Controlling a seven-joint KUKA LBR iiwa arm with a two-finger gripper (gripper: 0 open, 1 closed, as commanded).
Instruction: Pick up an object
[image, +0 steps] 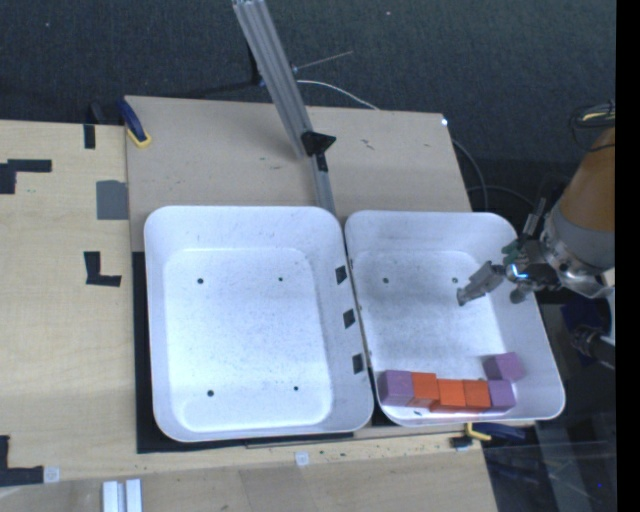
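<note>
Gripper (487, 283) hung over the right bin (420, 232), upper right part — whether it was wide or narrow I could not tell. Blocks (450, 390) lay below it in view, against the bin's near wall — a row running left-right: purple, orange, orange, purple, one more purple block (503, 366) just above the right end.

My arm reaches in from the right, orange band above the wrist. My gripper (478, 288) hangs low, angled leftward, with nothing visible between its fingers.
</note>
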